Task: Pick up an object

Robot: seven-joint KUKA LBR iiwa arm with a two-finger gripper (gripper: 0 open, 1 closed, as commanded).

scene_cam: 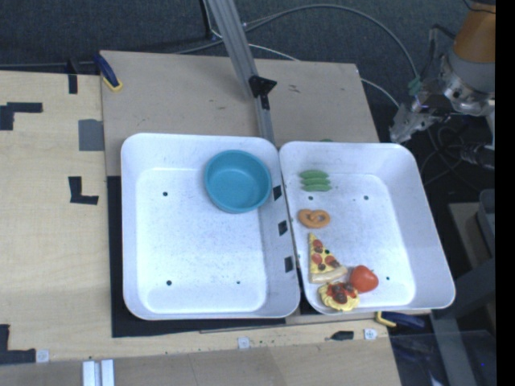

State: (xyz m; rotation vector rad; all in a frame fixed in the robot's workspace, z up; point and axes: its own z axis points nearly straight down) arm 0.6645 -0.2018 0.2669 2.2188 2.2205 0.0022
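Tool (409, 121) beyond right bin's (402, 161) far corner, grip state unclear, well apart from tomato (364, 279).

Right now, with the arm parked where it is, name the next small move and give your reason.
Probably swing the gripper left and forward over the right bin. It hangs outside that bin's far right corner, while the toy foods, such as the green pea pod and red tomato, lie along the bin's left side.

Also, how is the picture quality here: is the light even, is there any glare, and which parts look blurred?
Camera view: light is soft and even; the white bins look slightly bright but without hard glare; the blue bowl casts only a faint shadow; the hand at the upper right is blurred, its details unclear.
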